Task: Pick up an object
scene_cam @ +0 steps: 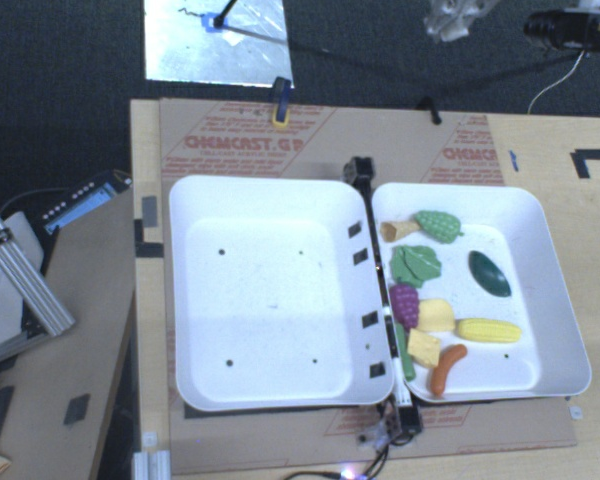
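The pincer [458, 13] hangs blurred at the upper right of the frame; I cannot tell its state. The corn cob [488, 330] lies far below it, lower right, in the right bin [555, 268], long axis left-right.

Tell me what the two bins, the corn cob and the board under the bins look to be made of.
Bins: likely moulded plastic, smooth white, with rounded corners and a soft sheen.
Corn cob: probably toy plastic, uniformly bright yellow and slightly glossy.
Board: looks like cardboard, matte tan with red printed lettering.
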You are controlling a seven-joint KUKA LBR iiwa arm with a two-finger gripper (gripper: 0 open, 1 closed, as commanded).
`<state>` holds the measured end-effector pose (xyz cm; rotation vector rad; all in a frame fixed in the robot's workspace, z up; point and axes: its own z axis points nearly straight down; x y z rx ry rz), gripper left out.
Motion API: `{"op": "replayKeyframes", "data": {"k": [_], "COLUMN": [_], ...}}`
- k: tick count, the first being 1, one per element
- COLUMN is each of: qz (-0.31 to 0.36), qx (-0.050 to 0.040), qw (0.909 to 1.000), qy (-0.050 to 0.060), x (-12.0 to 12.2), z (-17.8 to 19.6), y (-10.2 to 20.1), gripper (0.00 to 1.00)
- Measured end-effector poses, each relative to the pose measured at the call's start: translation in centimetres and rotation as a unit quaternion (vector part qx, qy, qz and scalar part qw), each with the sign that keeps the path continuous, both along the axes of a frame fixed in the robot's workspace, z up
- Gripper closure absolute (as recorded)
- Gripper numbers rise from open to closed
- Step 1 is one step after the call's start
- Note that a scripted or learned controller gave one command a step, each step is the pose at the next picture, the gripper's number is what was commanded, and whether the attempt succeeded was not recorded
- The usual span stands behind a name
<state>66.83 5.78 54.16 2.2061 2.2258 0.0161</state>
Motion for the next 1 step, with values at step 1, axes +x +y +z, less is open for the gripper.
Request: {"op": "replayKeyframes", "data": {"k": [1], "qz": [0.001], "qx": [-0.0004], "qw": [0.9999], "qy": [0.010], "x": [-0.07], "z": [-10.80], "y": [7.12], "gripper": [1.00]}}
